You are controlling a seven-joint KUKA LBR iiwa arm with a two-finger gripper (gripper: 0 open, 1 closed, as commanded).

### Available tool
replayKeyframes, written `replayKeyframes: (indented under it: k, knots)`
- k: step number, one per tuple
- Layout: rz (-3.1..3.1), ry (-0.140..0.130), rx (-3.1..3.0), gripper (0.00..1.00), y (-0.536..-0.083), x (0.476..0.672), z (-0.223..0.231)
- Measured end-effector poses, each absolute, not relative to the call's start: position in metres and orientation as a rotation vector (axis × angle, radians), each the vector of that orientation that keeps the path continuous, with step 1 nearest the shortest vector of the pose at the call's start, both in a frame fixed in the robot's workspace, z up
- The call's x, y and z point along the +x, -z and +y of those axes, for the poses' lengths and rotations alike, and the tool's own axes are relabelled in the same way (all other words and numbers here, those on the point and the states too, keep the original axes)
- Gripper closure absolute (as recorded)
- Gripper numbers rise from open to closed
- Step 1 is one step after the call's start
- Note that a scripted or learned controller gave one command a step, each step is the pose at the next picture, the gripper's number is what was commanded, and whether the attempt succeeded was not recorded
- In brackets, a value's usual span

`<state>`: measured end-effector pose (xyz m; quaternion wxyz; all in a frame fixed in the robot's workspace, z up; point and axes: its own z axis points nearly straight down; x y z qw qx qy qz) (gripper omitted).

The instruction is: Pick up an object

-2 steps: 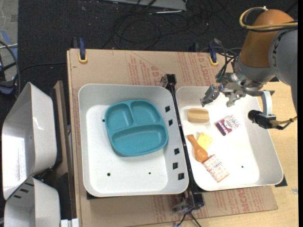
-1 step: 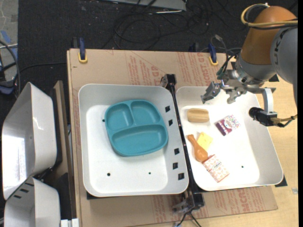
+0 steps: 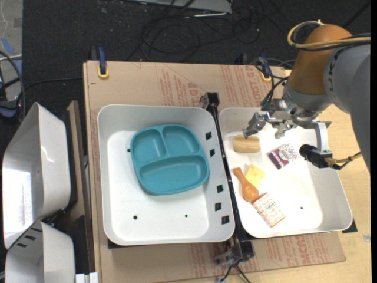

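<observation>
End effector (image 3: 266, 127) hangs over the upper part of the right bin (image 3: 330, 208), arm (image 3: 330, 58) coming in from the right w/ orange band above the wrist. Two fingers are spread apart, pointing down-left; nothing between them.

Just below-left of the fingertips, close but not gripped: a tan bread-roll-like piece (image 3: 246, 144), lying on the bin floor near the divider. Right of that, below the end effector: small purple/white packet (image 3: 283, 155). Further below, toward the bin's middle: yellow block (image 3: 255, 174), touching or just beside an orange spoon-shaped toy (image 3: 246, 186). Lowest of the lot, a red-and-white packet (image 3: 270, 209), well apart from the end effector.

A black fitting (image 3: 313, 154) w/ cable sits to the right of the end effector, over the bin's right side.

Left bin (image 3: 118, 175), well to the left of the end effector, holds a teal divided plate (image 3: 169, 158), three compartments, lying flat.

Both bins rest on a brown board-covered counter (image 3: 153, 81); more white bins (image 3: 29, 175) stand off its left edge.
</observation>
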<state>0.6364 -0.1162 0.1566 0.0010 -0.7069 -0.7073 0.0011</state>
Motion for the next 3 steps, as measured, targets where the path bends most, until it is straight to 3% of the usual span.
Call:
replayKeyframes:
  k: [2, 3]
  knots:
    - [-2.221, 0.002, -2.221, 0.00, -0.093, 0.639, -0.113]
    - [-2.232, 0.016, -2.231, 1.00, -0.111, 0.644, -0.115]
